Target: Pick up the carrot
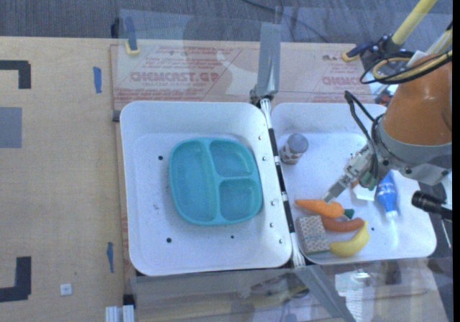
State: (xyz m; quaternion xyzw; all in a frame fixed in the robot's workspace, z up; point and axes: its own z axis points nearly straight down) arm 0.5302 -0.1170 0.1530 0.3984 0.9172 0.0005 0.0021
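Looming at the right edge, the grey arm (420,116) with its orange band hangs over the right bin (316,123). Beside it, the left bin (144,126) bears a teal divided plate (215,180). Next comes the banana (352,243), then the carrot (321,207), lying near the right bin's front. Just above the carrot hovers the gripper (336,192), holding nothing; how far it stands open cannot be told.

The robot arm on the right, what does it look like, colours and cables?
The grey arm wears a broad orange band above its wrist. Black cables loop over it. It ends in a slim, metallic two-finger gripper.
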